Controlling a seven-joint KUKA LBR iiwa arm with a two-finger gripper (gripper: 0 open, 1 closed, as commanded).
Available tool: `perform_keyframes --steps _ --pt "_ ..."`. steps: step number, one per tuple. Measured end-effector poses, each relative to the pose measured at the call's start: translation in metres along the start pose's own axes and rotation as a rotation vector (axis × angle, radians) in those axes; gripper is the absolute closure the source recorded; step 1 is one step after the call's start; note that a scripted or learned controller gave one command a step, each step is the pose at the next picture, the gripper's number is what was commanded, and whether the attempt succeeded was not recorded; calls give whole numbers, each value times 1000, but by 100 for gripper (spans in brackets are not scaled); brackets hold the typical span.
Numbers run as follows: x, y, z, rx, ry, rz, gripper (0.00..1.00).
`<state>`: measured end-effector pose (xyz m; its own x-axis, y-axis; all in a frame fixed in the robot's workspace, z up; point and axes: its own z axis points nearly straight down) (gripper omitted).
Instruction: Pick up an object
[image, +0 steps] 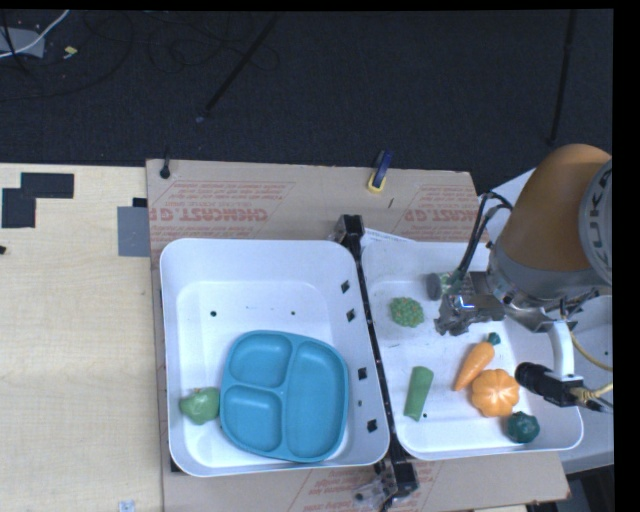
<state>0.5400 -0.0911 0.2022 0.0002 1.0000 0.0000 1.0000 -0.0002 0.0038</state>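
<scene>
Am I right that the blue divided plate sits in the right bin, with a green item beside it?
Not quite. The camera view shows the blue divided plate in the left bin, not the right one. The green item does lie beside it.

Cardboard sheet (300, 200) under both bins; yellow-blue clamp (379, 172) at its edge.

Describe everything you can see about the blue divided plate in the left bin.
The blue divided plastic plate is a rounded square with three compartments, two small and one larger. It looks smooth and holds nothing. It lies flat on the floor of the left white bin, near the front wall. A small green object lies at its left edge.
</scene>
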Motion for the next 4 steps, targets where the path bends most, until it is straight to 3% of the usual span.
perform_keyframes --steps 1,4 --pt "-1 1 -27 3 0 0 100" --pt "156 63 -13 6 2 -5 100"
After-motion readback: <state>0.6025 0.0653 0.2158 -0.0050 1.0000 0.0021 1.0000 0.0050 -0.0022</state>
